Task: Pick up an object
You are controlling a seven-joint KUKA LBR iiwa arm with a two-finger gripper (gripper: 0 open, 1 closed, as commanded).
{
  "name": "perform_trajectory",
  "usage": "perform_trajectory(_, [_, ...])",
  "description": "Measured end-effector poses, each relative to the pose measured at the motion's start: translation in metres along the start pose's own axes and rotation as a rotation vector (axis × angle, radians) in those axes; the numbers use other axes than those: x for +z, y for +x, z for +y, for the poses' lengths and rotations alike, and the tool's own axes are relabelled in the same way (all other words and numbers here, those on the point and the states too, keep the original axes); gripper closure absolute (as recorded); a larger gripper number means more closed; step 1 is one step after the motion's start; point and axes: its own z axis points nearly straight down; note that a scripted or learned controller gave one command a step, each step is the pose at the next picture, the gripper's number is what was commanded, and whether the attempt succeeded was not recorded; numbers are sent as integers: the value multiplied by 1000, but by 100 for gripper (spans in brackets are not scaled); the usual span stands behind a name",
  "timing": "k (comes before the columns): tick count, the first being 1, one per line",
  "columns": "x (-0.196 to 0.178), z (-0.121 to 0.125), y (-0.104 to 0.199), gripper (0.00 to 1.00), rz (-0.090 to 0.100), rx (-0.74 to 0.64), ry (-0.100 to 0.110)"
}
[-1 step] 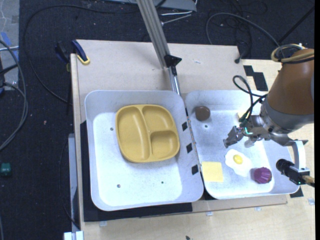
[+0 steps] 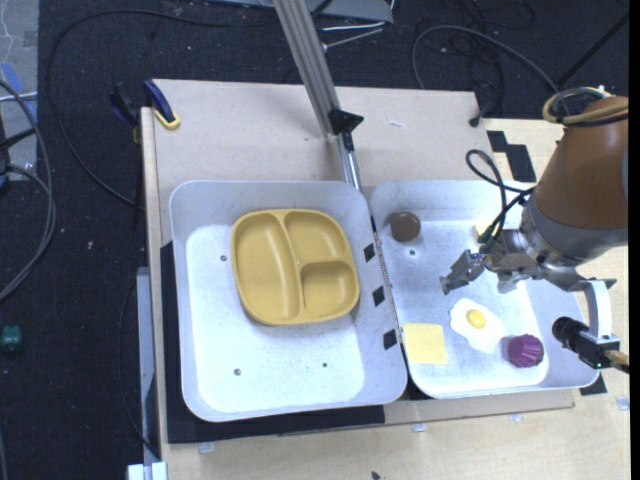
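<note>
**Arm hovering over the right bin, nothing picked yet**

The gripper (image 2: 462,272) is hanging over the middle of the right bin (image 2: 440,193), its two dark fingers reaching toward the left side of the view. The fingers are looking slightly spread, with nothing sitting between them, so the arm is carrying no load. Just below and to the right of the fingertips, the fried egg (image 2: 474,324) is lying flat on the bin floor, close to the gripper but apart from it. The purple ball (image 2: 523,349) is resting just beside the egg, nearer the bin's right corner. The yellow square (image 2: 425,343), thin like a cheese slice, is lying by the bin's left wall, near the egg. The brown ball (image 2: 404,226) is sitting toward the far left corner of the same bin, well apart from the others.

The left bin (image 2: 200,298) is holding a yellow divided plate (image 2: 295,265) with three compartments, all bare.

By my reading, the approach step is under way: the gripper is positioned above the toys but not yet lowered onto one. The egg is looking like the nearest candidate. The next move is calling for a short shift over the chosen toy, a descent with the fingers spread, then a close; the flat egg and square are likely giving little to pinch, the balls more.

No brand, label or readable writing is showing anywhere
</note>
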Motion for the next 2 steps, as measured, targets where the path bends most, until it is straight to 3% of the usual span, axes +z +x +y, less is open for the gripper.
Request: perform_trajectory(2, [116, 3, -1, 0, -1, 2, 1])
